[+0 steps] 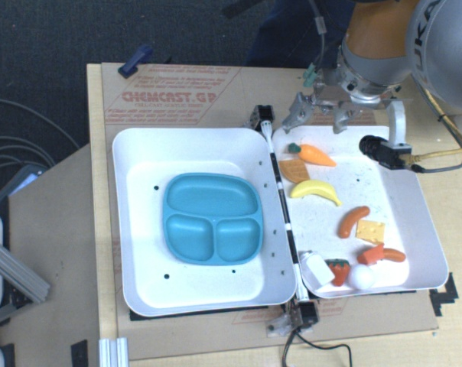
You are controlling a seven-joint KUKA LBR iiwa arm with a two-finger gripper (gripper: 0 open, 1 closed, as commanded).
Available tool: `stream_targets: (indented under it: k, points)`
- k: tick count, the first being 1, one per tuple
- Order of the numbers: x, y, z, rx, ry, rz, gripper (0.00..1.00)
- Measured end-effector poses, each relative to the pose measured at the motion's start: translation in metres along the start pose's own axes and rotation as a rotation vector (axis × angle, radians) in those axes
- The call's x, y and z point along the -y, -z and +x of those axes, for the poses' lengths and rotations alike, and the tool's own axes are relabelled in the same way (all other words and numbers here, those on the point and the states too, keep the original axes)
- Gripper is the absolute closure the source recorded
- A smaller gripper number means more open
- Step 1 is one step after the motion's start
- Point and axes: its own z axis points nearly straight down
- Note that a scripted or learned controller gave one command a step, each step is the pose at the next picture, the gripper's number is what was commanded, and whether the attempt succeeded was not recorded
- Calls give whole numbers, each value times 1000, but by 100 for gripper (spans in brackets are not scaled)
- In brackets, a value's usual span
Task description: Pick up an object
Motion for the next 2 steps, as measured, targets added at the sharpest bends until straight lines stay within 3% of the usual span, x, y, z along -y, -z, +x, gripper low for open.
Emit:
stream_targets:
  k: [1,2]
  points:
    - [-1,-83,-35,0,-1,1,0]
    - [-7,-169,-89,0,1,-6,0]
